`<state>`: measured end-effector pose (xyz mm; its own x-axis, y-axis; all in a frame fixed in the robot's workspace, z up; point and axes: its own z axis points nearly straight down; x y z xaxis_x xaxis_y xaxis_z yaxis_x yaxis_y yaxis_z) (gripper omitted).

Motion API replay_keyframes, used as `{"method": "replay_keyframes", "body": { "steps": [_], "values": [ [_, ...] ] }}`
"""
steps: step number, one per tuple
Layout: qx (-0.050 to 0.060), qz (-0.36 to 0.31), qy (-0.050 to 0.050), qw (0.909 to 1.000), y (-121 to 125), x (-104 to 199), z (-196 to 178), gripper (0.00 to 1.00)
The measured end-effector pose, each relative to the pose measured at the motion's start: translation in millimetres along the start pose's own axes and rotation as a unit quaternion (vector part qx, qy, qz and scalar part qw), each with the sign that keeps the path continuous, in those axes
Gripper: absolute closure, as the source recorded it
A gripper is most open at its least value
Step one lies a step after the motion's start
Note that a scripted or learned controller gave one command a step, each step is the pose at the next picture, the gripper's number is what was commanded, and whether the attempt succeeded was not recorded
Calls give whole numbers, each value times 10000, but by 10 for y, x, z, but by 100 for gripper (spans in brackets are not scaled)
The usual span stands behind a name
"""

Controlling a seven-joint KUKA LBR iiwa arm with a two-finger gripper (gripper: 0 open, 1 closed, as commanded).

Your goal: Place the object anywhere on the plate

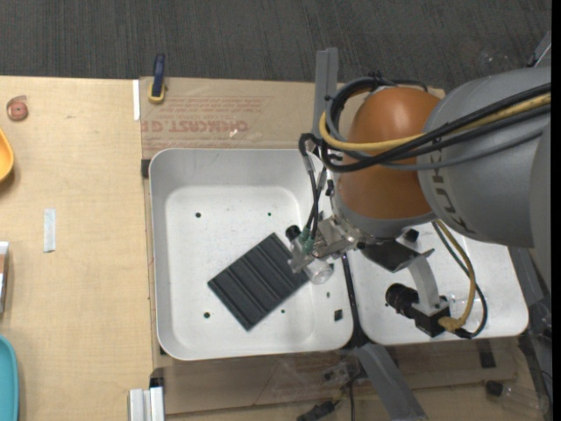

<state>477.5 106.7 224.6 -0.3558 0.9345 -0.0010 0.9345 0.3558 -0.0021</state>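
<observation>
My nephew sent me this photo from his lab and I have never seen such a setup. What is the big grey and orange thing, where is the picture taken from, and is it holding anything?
The big grey and orange thing is a robot arm, reaching in from the right. The one camera sits above the bench and looks down at a slant. Below are two shallow white bins side by side: the left bin and the right bin. In the left bin lies a dark ribbed plate, tilted. The arm's gripper sits at the plate's upper right corner, by a small clear object. Whether it grips that object is too small to tell.
</observation>
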Motion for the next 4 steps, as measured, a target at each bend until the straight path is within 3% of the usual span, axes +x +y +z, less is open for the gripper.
{"method": "replay_keyframes", "body": {
  "steps": [1,2,3,4],
  "values": [
    [-9,-1959,-7,9806,-80,-241,-969,100],
    [4,-2298,2,9732,784,-4,299,100],
    [4,-2298,2,9732,784,-5,300,0],
    [-9,-1916,-8,9815,955,-328,-1121,0]
  ]
}}
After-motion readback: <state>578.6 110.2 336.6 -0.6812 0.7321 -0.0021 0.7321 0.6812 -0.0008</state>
